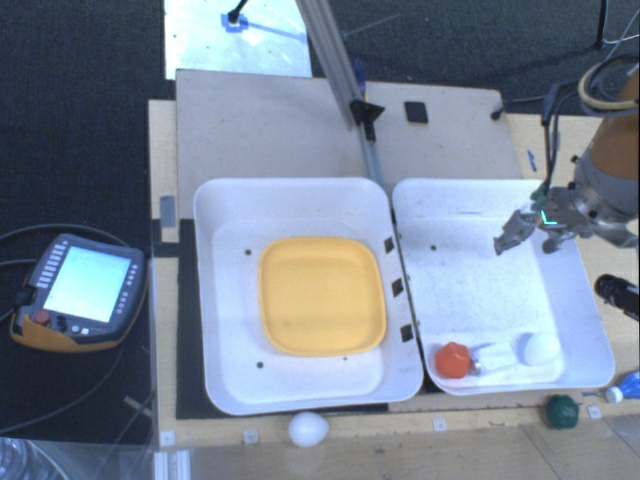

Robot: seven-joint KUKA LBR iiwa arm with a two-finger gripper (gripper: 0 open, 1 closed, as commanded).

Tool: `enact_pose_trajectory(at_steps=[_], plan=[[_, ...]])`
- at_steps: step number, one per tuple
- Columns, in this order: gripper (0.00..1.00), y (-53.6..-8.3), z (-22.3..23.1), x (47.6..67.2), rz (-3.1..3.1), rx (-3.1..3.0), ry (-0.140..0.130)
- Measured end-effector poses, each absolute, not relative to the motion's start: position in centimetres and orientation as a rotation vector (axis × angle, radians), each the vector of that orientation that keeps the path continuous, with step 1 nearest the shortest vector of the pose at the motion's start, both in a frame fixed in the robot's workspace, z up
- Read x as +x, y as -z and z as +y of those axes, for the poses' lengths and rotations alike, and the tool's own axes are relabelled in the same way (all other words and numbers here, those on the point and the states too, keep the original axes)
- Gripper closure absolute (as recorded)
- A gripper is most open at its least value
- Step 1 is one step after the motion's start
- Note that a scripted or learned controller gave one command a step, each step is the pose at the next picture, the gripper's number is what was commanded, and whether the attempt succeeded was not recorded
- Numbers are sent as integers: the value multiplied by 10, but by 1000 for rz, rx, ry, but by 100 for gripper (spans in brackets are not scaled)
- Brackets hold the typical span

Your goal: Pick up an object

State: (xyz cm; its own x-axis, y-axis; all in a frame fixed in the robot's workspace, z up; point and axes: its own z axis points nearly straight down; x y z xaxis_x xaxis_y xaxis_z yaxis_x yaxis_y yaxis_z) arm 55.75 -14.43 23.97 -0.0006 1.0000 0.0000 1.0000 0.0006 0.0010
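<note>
No readable writing anywhere. Gripper (527, 230) over right bin (470, 288), upper right part, fingers spread, holding nothing. Orange ball (452, 360) at bin's near edge, white oblong object (498, 358) just beside it, long axis left-right, white ball (540, 348) next. Yellow plate (323, 294) in left bin (225, 268). White egg (308, 429) on tabletop (480, 438)

A single fixed camera looks down at a slant on the table (440, 138) from well above, taking in both white bins (225, 228) and surrounding floor.
</note>
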Motion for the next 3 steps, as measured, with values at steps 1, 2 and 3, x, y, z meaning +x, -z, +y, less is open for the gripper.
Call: enact_pose_trajectory(at_steps=[1, 2, 3], plan=[[0, -240, -144, 558, 2222, 2220, -1], [0, -181, -152, 559, 2223, 2224, 4], [0, -126, -152, 549, 2224, 2224, 4]])
